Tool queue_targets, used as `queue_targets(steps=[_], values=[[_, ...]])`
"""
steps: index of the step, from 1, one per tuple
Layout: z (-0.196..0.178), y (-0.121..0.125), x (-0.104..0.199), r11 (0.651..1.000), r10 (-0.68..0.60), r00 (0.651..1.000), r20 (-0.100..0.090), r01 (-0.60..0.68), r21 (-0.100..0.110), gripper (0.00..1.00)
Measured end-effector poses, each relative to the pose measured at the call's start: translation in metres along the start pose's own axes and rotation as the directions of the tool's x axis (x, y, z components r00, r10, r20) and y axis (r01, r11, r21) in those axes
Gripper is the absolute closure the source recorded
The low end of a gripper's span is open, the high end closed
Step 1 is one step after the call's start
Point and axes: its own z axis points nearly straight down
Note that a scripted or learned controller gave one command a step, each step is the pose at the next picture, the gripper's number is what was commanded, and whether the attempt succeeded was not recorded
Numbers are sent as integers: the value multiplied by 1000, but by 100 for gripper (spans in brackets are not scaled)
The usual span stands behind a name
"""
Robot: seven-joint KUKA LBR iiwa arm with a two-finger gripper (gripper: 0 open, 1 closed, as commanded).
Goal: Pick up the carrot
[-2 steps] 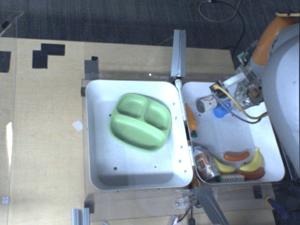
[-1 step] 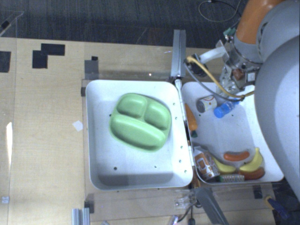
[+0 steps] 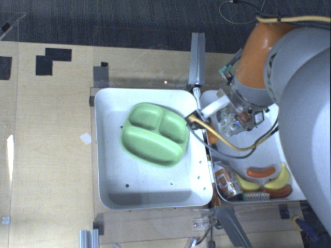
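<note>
Looked down at a slant on a pale wooden tabletop (image 3: pixel 46 154) carrying two shallow white bins side by side. Left bin (image 3: pixel 111 190) sat in the centre of the frame, holding an upturned green divided plate (image 3: pixel 154 134) in its upper middle, three compartments showing as raised humps. Right bin (image 3: pixel 269 144) lay at the right of the frame, largely covered by the grey arm (image 3: pixel 305 112) with its orange band (image 3: pixel 258 50) near the upper right.

Found the claw (image 3: pixel 227 119) hanging over the upper left part of the right bin, just beside the divider between the bins. Could not tell whether spread or pressed together; clutter of cables and brackets hid the tips. Saw nothing clearly pinched there.

Spotted the carrot (image 3: pixel 261 172) as an orange-red elongated piece lying in the lower part of the right bin, below the claw and apart from it. Sat just above a yellow banana (image 3: pixel 278 179), with a darker red item (image 3: pixel 278 191) below that near the bin's lower rim. Noted a small brown-and-white packet (image 3: pixel 226 182) at the lower left corner of the right bin, near the carrot's left end.

Showed dark carpet (image 3: pixel 129 14) across the top of the frame.
</note>
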Motion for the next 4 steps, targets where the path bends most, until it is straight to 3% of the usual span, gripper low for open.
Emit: queue_targets(steps=[1,2,3,4], values=[[25,-70,4,929,-370,929,-2,370,0,100],[120,-109,22,951,-308,951,-1,308,0,100],[72,-31,-16,816,-577,816,-3,577,-4,100],[19,68,-46,751,-660,751,-2,660,-6,100]])
